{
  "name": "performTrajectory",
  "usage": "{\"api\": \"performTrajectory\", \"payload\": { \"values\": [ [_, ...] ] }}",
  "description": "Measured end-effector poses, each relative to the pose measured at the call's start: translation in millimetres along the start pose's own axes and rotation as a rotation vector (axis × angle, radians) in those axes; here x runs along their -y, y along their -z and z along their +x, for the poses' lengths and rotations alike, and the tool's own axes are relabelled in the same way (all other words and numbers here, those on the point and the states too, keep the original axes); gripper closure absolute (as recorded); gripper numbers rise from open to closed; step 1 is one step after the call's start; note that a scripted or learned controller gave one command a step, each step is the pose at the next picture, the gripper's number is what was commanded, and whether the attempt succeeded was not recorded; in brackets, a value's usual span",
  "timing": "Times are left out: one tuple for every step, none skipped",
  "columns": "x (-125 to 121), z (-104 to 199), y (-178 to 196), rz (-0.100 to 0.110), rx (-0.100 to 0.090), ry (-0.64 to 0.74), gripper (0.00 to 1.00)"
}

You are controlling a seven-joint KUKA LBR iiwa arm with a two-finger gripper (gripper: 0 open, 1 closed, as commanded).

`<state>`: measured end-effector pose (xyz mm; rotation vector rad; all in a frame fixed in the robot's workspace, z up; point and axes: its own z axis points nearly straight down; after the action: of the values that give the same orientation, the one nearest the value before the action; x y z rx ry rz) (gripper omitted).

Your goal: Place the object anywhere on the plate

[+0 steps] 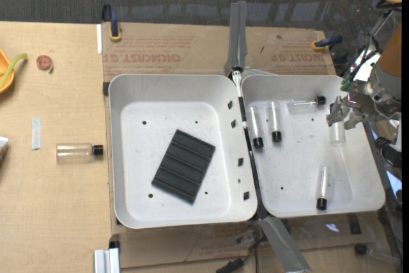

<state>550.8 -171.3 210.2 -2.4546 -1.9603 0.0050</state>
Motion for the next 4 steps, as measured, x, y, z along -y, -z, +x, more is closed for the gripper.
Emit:
{"api": "performTrajectory", "payload": {
  "values": [
    [-66, 104, 14, 0.001, 0.000, -0.030, 1.00],
    [-111, -1, 126, -0.001, 0.000, 0.113, 1.00],
    [-29, 33, 48, 0.001, -0.001, 0.378, 1.00],
    [61, 84, -20, 0.000, -0.002, 0.684, 1.00]
  ]
}}
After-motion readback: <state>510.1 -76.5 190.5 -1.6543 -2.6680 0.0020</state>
